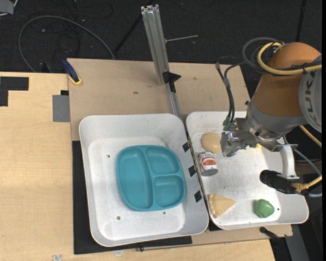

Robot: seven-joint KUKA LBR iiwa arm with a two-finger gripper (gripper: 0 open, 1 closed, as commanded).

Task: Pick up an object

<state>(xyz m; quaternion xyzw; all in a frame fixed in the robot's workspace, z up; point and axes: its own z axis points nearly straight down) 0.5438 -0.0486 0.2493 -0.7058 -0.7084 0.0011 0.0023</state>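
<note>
My gripper hangs over the right bin, near its upper left part. Just to its left lies a tan rounded bread-like piece, close to the fingers. Below that, a small can with a red and white label lies by the bin's left wall. A pale tan wedge rests near the front left corner, and a green rounded object sits near the front right. Nothing shows between the fingers.
The left bin holds a teal divided tray. An upright metal post stands behind the bins. The arm's orange band and grey body cover the right bin's far right side.
</note>
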